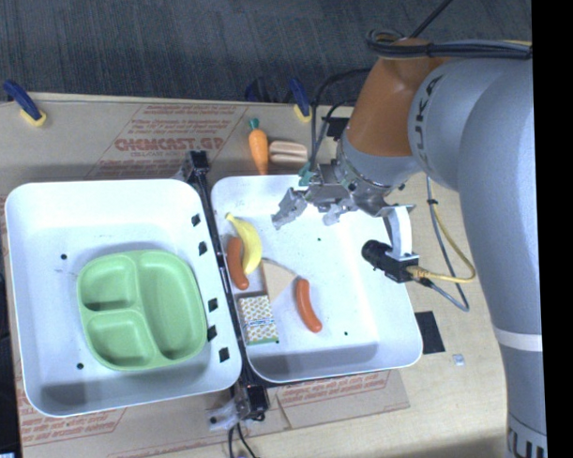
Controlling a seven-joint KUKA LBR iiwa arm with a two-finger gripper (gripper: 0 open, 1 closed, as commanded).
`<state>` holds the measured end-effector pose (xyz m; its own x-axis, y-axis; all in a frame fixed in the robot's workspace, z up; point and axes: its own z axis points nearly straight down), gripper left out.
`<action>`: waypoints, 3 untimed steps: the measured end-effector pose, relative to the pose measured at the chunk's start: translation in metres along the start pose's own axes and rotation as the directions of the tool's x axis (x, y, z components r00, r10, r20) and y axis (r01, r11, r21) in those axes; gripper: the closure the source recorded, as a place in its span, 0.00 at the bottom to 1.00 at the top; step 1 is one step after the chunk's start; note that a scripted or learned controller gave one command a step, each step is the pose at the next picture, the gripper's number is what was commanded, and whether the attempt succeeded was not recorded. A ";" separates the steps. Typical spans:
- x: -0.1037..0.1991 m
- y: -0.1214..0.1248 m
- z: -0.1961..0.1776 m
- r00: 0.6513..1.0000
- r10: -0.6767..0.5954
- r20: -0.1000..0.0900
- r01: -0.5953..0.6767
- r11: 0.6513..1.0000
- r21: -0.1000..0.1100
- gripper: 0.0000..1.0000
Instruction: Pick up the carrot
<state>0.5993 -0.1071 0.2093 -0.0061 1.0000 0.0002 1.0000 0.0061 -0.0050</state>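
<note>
Carrot (257,147) is lying outside the bins at upper centre, up-left of the gripper (295,209), whose fingers are standing open, empty.

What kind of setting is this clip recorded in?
Probably a robotics lab bench: two shallow white plastic bins clamped onto printed cardboard, toy food such as the small orange carrot, and a grey arm overhead.

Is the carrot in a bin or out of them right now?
Out. The carrot lies on the cardboard behind the right bin, beyond its far rim.
</note>
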 end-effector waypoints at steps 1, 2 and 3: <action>0.012 0.003 0.119 0.998 0.061 0.000 -0.061 0.998 0.001 0.00; 0.015 -0.017 0.118 0.921 0.389 -0.001 -0.389 0.921 0.003 0.00; 0.016 -0.017 0.109 0.922 0.386 -0.001 -0.386 0.922 0.007 1.00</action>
<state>0.5814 -0.0914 0.1007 0.3807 0.9247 -0.0002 0.9246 -0.3807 -0.0114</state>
